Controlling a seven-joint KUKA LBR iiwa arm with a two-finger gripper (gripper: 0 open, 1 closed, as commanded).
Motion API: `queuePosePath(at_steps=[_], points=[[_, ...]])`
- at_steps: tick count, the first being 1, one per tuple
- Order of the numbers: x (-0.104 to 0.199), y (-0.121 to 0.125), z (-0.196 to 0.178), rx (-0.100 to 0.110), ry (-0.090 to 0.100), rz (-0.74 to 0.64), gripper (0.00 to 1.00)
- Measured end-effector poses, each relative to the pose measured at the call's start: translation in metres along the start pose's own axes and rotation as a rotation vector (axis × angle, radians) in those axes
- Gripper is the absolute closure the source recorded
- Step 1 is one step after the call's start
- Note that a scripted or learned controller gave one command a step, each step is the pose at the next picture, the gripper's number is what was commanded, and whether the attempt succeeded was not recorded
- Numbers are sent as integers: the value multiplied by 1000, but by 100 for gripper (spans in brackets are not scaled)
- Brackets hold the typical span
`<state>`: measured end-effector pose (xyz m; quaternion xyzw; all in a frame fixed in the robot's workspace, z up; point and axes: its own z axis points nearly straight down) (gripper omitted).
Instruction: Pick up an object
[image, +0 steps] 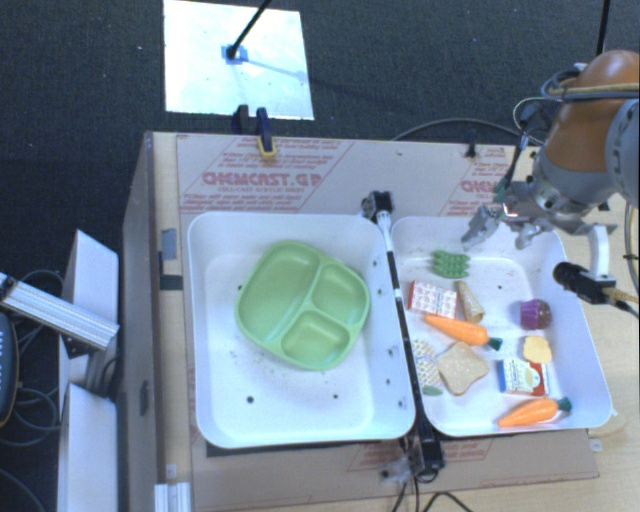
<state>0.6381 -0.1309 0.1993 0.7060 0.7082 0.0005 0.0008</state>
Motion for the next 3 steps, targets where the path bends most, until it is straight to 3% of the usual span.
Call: queuePosePath(at_steps=[1, 2, 3], points=[[-4, 30, 116, 2, 1, -2, 0], [-5, 32, 104, -3, -1, -4, 100], [15, -40, 58, -1, 0, 1, 100]])
